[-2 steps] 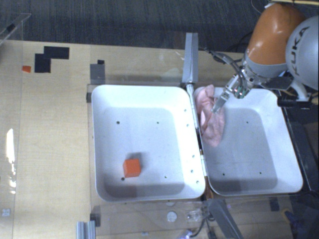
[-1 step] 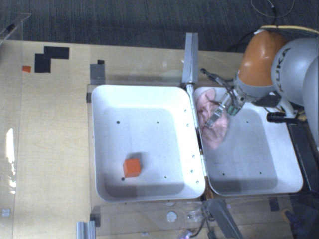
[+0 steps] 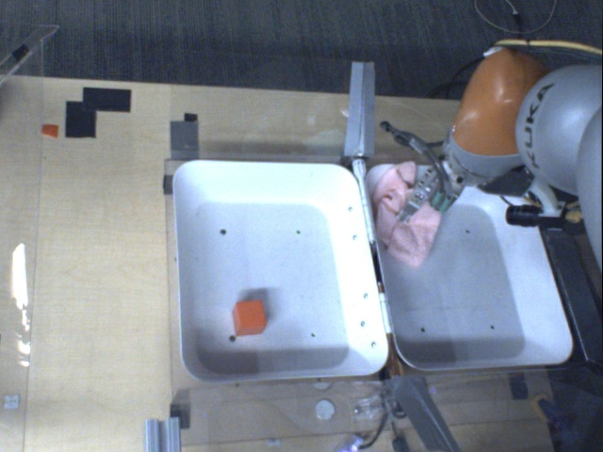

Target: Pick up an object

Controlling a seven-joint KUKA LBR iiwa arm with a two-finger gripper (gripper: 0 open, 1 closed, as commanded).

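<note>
Arm (image 3: 556, 121) reaches over the right bin (image 3: 490, 328). Pink cloth (image 3: 400, 219) lies bunched against that bin's upper left wall. Gripper (image 3: 419, 199) sits on the cloth, fingers close together with a fold seemingly pinched between them. Judgement: light, soft, floppy; grip a raised fold. Orange block (image 3: 250, 317) in the left bin (image 3: 273, 191).

- A pale wooden bench (image 3: 94, 281) fills most of the view, with glare streaks at its left edge.
- Beyond its far edge lies dark grey carpet (image 3: 245, 17).
- Black blocks (image 3: 94, 109) and a small orange tag (image 3: 50, 131) sit at the bench's far-left corner.
- A thin cable (image 3: 513, 8) loops on the carpet at the upper right.
</note>
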